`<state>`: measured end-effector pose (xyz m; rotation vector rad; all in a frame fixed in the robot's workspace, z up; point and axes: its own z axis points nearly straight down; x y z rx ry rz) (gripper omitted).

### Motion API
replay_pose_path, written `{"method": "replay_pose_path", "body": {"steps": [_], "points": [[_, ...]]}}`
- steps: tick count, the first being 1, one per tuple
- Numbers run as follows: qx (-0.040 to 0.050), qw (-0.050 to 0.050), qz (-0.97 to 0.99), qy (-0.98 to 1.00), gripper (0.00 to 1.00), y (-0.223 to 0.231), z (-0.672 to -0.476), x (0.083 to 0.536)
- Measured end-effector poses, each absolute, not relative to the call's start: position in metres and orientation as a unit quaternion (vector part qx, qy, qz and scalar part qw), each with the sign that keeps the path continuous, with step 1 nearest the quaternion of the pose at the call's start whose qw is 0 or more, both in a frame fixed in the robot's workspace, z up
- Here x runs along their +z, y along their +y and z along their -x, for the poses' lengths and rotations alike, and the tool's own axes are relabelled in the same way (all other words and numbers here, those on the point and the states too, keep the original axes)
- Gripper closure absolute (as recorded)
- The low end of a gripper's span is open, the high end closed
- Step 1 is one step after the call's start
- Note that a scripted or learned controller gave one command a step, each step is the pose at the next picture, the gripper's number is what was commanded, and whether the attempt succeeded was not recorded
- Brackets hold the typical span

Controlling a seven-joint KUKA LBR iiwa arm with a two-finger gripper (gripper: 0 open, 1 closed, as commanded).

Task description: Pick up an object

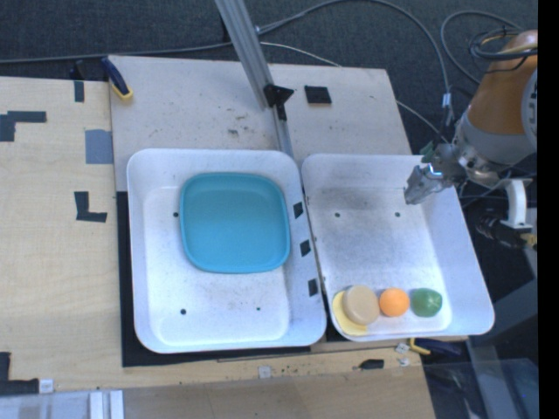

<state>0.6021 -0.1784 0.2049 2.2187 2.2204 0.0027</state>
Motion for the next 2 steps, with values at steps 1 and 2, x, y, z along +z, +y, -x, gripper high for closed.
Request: {"method": "replay_pose_path", "body": {"steps": [1, 2], "points": [[0.0009, 0.001, -0.707, 0.707, 1.00, -0.175, -0.597, 0.249], [0.0004, 0.000, -0.706, 0.709, 1.00, -0.129, -0.590, 0.254]]}}
